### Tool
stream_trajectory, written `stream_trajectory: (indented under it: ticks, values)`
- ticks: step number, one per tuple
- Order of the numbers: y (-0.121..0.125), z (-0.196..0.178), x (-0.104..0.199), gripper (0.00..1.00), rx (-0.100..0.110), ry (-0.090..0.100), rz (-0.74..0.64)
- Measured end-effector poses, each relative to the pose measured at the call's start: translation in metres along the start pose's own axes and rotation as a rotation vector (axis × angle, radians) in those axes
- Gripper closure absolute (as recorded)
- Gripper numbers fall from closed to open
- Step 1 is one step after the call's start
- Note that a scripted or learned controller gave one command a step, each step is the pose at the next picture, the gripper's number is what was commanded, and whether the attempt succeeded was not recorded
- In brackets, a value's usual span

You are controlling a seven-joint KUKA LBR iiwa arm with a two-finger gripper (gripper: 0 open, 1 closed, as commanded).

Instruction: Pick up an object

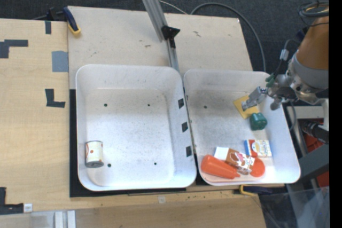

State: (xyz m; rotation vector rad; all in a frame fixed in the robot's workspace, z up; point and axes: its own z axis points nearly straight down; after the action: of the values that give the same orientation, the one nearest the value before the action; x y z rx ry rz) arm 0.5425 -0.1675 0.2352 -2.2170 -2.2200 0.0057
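Two white bins side by side on the bench. Left bin (128, 75) holds one small can (94, 154) near its front-left corner. Right bin (214, 83) has a yellow block (245, 106) and a dark green piece (258, 121) just beside it, plus an orange carrot-like toy (219, 167), a red-brown packet (240, 159) and a small box (259, 148) (front clutter, touching). Gripper (265, 94) sits over the yellow block, arm (312, 59) entering from the right.

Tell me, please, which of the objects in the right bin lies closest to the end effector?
The yellow block, just under the end effector and above the dark green piece; the orange and red items sit near the front wall.
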Motion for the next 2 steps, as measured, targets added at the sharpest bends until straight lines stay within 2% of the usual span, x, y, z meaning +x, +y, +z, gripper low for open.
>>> stream_trajectory:
  ticks: [1, 2]
  values:
    - [0.003, 0.064, 0.004, 0.00, 0.003, 0.001, 0.000]
    - [-0.007, 0.119, 0.012, 0.00, 0.003, 0.001, 0.000]
